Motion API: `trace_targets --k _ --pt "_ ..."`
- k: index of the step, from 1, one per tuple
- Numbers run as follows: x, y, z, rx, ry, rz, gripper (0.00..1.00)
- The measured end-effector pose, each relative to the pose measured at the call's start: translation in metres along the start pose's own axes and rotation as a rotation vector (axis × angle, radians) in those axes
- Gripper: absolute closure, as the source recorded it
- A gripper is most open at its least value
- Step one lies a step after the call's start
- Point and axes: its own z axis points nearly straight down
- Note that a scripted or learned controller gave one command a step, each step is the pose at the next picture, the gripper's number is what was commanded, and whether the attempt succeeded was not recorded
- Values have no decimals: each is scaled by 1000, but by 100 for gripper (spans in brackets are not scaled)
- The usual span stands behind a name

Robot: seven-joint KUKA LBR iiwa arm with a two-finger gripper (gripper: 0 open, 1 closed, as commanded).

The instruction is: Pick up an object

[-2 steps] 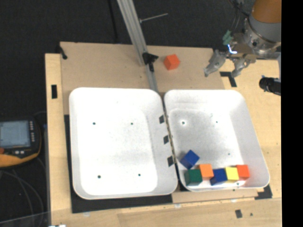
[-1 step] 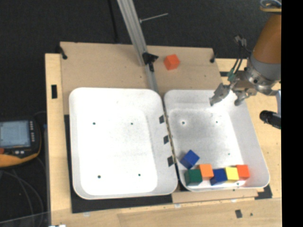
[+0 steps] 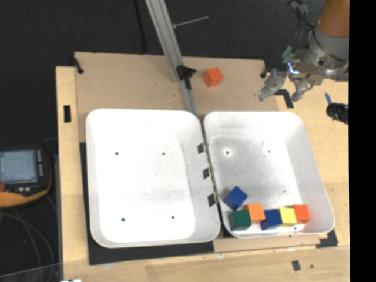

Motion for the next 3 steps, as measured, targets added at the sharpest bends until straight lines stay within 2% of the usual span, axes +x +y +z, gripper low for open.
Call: trace_targets --k 1,2,3 --pt "-36 -115 107 21 2 11 0" --pt "-64 -69 189 15 0 9 0" --pt "-66 -61 232 14 0 12 0"
